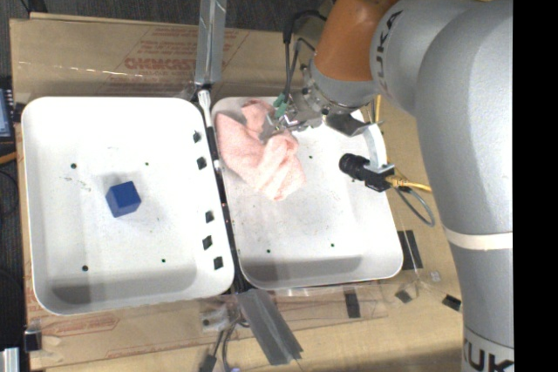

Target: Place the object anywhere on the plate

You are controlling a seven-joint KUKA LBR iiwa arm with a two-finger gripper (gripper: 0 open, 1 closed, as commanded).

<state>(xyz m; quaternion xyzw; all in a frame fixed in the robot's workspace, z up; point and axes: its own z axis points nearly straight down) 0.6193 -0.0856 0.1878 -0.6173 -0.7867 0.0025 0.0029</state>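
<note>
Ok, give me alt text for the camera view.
The gripper is down on a pink cloth in the right bin. A blue cube sits in the left bin.

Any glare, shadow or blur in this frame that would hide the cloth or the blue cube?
Camera view: even overhead light, soft overall focus; the white bins look bright but not blown out. The blue cube reads clearly with a faint shadow. The pink cloth is visible, though the tool above its upper edge is dark and hard to resolve.

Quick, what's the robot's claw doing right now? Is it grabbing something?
Gripper: down on the pink cloth in the right bin; a grab cannot be told.
</note>
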